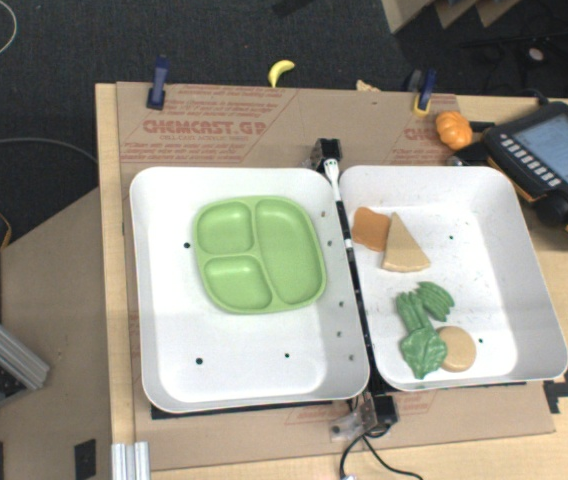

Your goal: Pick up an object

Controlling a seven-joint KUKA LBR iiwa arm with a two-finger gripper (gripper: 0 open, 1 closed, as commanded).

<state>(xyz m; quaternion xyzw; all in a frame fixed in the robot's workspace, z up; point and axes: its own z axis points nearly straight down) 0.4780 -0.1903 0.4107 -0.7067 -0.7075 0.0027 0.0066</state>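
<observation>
End effector state: cannot tell; right bin (484, 208) items are packed tight, so a grab at the green leafy toy (422, 330) could snag the tan disc (456, 349) touching it.

Glossy plastic green tray (260, 254) (matt white bins (164, 348))

A brown cardboard sheet (264, 118) printed with red lettering lies under the bins, held by two blue clamps (157, 83) (the other (425, 90) at its far right edge). A small yellow banana (281, 70) lies beyond it; a black handheld pendant (544, 158) rests at right.
</observation>
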